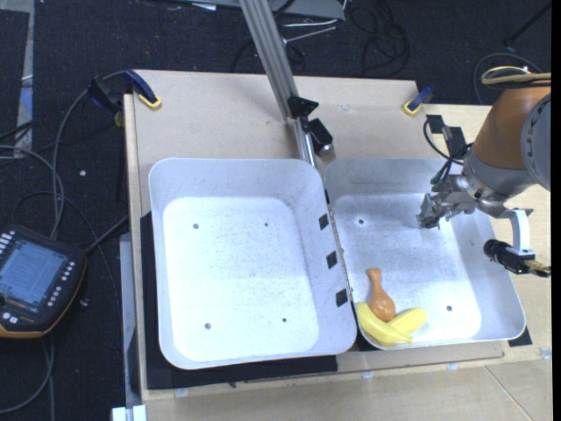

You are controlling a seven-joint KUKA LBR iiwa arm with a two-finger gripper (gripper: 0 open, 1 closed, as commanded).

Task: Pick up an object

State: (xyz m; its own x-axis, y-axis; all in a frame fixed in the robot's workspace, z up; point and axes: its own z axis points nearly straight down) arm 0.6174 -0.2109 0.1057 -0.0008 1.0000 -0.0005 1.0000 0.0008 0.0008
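Camera view, looking down at a slant on a pale wooden bench [368,95] that carries two shallow white plastic bins side by side. Nearest the viewer, at the front edge of the right-hand bin [456,261], lie two small objects pressed into the near-left corner. One is a curved yellow plastic banana [394,324], lying on its side along the bin's front wall. Touching it from behind is a small orange-tan pear-shaped toy [379,299], its narrow neck pointing toward the back of the bin. Beside this bin, to the left, sits the left-hand white bin [232,261], its speckled floor showing four small dark dots near the corners. The two bins meet along a seam marked by a few small black clips [333,257].

Farther back, over the rear half of the right bin, the dark two-finger gripper [431,217] hangs close to the bin floor, well apart from the banana and the pear-shaped toy. It is too small and dark to tell whether it is released or clenched, and nothing is seen in it. Above it, the grey arm with its orange band [510,130] enters from the right side. A slim silver metal pole [276,51] rises from between the bins toward the back. On the dark floor at far left rests a black handheld control pendant with a lit screen [33,274].
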